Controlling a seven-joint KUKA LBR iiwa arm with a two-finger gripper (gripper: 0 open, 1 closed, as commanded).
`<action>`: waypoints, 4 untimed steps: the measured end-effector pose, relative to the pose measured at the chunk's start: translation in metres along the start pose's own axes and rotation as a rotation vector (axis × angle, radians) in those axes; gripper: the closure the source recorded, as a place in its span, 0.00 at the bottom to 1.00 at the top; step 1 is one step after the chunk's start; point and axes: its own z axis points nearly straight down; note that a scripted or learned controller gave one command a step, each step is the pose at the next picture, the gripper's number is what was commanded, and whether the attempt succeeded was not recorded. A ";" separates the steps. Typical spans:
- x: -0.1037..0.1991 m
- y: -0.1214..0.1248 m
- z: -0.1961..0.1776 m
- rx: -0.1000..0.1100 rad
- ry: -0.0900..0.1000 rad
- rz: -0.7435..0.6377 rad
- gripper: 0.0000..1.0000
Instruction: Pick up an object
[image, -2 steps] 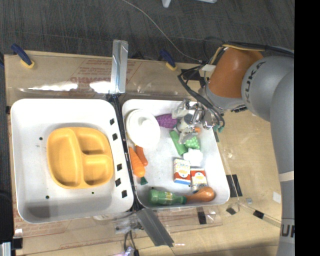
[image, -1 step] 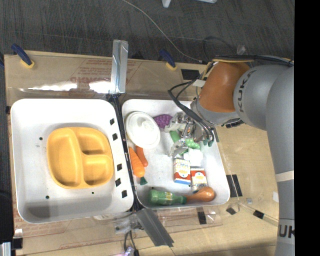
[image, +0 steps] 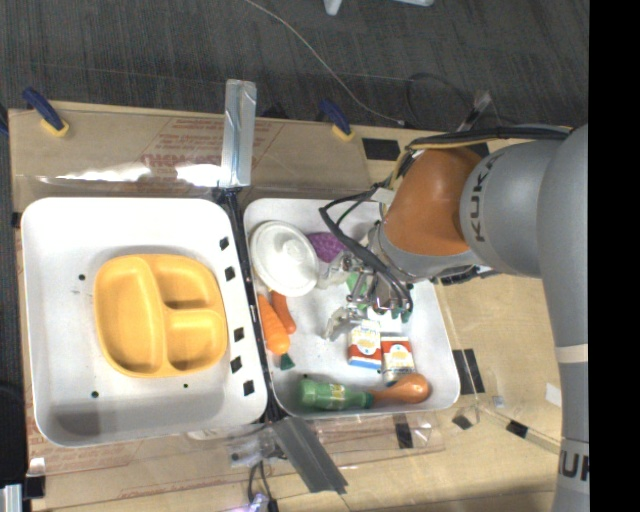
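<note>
Dark carpet runs along the far side of the counter (image: 300, 140), which is covered with taped cardboard and bears two shallow white bins side by side. In the left bin (image: 50, 300) a yellow divided tray (image: 160, 310) lies alone, near its middle. The right bin (image: 440, 340) carries the clutter: a white bowl (image: 283, 255) at its far left, a purple piece (image: 325, 244) just beside the bowl, a carrot (image: 272, 322) along the left wall, two small cartons (image: 380, 347) in the middle, and a green bottle (image: 328, 393) lying end to end with an orange-brown piece (image: 405, 389) along the near wall. Such a heap suits a picking trial, with many loose things kept together so that a descent is likely to land on something.

From the right, the grey arm (image: 530, 200) with its orange band reaches over the right bin, and the tool (image: 372, 292) hangs low among the objects, between the bowl and the cartons. Cables and wrist hardware crowd that spot, so whether the tool is spread or closed cannot be told, and nothing can be seen gripped in it.

The cartons lie just on the near side of the tool, seemingly the closest candidates; the bowl and the purple piece sit just to its left. The carrot and the bottle lie farther off, along the walls, where a grasp would likely be more awkward. Judging by this, the pick is at the approach or grasp stage and not yet plainly achieved.
</note>
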 end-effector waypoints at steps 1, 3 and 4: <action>0.063 -0.036 -0.001 0.000 -0.003 0.044 0.00; 0.062 0.005 0.000 -0.001 -0.002 0.168 0.00; 0.038 0.029 0.000 -0.001 -0.002 0.247 0.00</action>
